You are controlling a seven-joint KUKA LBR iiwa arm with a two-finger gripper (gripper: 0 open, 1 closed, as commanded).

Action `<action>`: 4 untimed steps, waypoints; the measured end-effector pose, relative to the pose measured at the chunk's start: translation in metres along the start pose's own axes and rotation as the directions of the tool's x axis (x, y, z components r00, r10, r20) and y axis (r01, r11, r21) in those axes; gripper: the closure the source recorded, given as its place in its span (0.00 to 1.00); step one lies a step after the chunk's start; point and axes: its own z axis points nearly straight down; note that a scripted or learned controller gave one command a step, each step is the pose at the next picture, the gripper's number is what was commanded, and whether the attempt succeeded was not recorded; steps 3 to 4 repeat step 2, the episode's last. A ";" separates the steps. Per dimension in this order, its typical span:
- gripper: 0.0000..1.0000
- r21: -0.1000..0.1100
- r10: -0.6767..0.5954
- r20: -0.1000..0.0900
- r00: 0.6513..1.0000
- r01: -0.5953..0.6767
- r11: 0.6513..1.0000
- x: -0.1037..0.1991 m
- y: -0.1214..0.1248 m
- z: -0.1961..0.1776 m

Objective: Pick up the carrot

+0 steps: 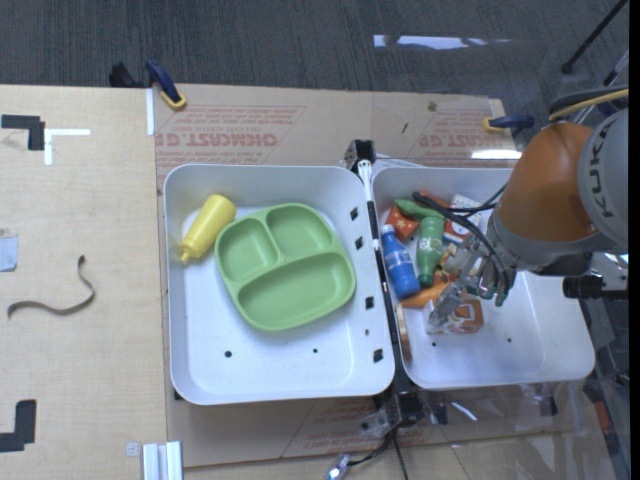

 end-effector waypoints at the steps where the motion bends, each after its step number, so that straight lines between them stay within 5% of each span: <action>1: 0.00 -0.002 0.299 0.003 0.954 -0.299 0.954 -0.023 0.014 -0.001; 2: 1.00 -0.009 0.294 0.011 0.956 -0.294 0.956 -0.025 0.017 -0.010; 4: 1.00 -0.009 0.294 0.011 0.956 -0.294 0.956 -0.025 0.017 -0.010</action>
